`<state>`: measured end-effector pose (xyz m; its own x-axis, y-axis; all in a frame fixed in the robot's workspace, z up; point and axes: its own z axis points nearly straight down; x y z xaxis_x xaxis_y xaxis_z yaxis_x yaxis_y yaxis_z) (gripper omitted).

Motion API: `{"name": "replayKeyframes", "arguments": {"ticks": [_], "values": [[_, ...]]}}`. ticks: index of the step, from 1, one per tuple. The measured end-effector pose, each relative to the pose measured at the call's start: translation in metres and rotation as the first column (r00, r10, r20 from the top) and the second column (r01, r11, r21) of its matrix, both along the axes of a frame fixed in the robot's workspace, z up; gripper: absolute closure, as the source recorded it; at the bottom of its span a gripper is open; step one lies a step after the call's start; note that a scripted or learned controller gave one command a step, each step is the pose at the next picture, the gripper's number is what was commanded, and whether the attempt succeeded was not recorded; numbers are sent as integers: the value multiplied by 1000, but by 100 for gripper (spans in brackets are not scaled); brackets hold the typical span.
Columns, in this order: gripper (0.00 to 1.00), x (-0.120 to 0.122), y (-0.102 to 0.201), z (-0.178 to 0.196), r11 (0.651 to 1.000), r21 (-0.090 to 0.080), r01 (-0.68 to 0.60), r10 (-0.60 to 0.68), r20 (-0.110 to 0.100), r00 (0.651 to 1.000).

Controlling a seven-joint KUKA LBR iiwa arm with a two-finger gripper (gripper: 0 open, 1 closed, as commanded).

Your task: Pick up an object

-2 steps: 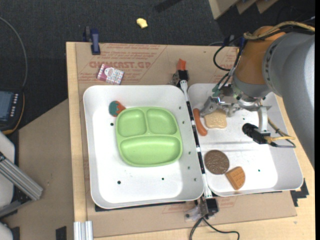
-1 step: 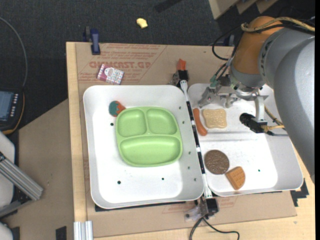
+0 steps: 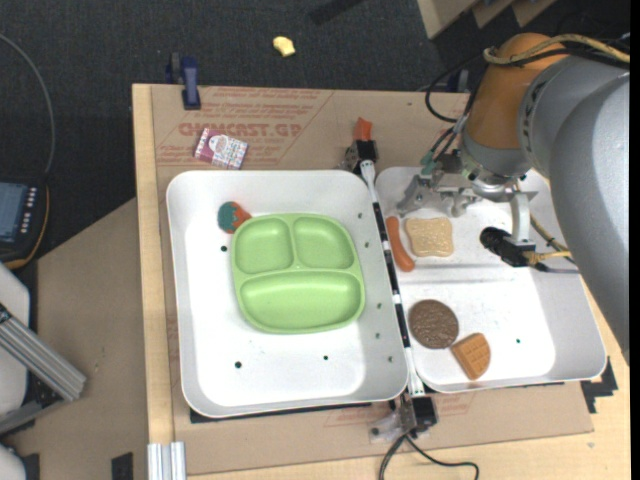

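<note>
The right bin (image 3: 560, 338) holds a tan slice of bread (image 3: 430, 236), an orange-red sausage (image 3: 400, 244) along its left wall, a round brown cookie (image 3: 433, 323) and an orange cracker (image 3: 471, 354) near the front. My gripper (image 3: 438, 194) hangs over the back of this bin, just behind the bread and close above it. The grey arm with its orange band (image 3: 510, 88) comes in from the upper right and hides the bin's back right corner.
The left bin (image 3: 200, 318) holds a green divided plate (image 3: 297, 271) and a small red and teal object (image 3: 233, 215) at the plate's back left corner. A black clamp (image 3: 363, 153) sits where the bins meet at the back. A small packet (image 3: 220, 147) lies on the cardboard behind.
</note>
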<state>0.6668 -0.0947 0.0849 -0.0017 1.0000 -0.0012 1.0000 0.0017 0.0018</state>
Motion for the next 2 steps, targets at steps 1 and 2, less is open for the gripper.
{"name": "replayKeyframes", "arguments": {"ticks": [1,2], "values": [[0,0,-1,0,1000,0,0,0,0,1000],[0,-14,-1,0,1000,1,2,-2,-4,1000]]}}
